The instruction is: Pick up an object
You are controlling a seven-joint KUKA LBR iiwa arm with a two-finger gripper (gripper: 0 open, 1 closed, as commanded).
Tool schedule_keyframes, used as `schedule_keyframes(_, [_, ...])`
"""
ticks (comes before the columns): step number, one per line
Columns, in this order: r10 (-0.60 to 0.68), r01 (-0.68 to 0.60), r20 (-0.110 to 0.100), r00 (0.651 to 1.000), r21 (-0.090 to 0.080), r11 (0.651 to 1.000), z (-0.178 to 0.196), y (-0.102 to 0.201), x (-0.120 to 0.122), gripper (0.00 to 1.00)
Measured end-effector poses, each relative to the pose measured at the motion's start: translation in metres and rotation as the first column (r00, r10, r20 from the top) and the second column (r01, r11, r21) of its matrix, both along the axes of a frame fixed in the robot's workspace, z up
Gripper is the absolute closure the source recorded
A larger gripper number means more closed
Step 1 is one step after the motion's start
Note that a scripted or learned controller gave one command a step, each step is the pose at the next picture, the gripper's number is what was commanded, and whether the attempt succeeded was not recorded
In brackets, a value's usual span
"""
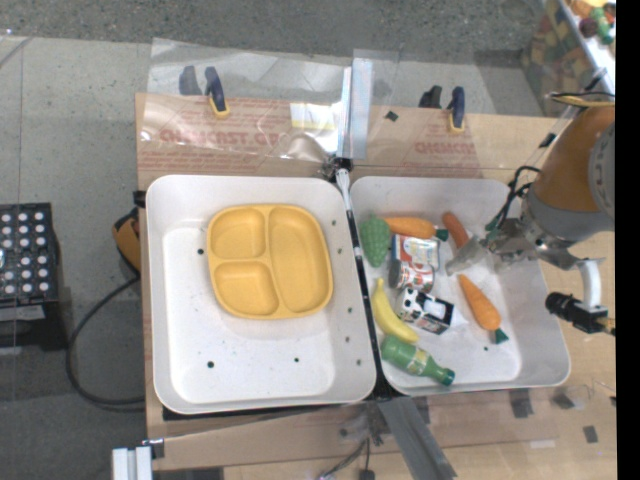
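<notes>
The arm's gripper (462,259) hovers low over the right bin (540,368) — whether it is clenched cannot be told — between two toy carrots (479,304), with a banana (388,313), green bottle (416,362) and small carton (430,311) nearby; a yellow divided plate (270,260) fills the left bin (180,368).

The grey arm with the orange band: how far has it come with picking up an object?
Done: the grey arm with the orange band has reached over the right white bin. In hand: the gripper sits low beside the orange toy carrot, but nothing is visibly lifted. Left: grasping and raising one item; the yellow toy banana and green toy bottle lie untouched.
</notes>
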State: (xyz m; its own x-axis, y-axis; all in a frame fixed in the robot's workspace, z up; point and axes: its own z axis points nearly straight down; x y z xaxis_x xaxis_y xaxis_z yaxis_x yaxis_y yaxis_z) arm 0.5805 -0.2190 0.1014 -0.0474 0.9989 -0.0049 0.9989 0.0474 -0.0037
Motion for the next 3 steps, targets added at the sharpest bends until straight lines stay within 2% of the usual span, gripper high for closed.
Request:
schedule_keyframes(1, [0.033, -0.033, 0.003, 0.999, 0.004, 0.999, -0.008, 0.025, -0.073, 0.0])
schedule_keyframes(2, [0.03, -0.03, 0.003, 1.0, 0.003, 1.0, 0.001, 0.024, -0.073, 1.0])
schedule_keyframes(3, [-0.063, 0.063, 0.003, 0.998, 0.004, 0.998, 0.096, 0.113, -0.017, 1.0])
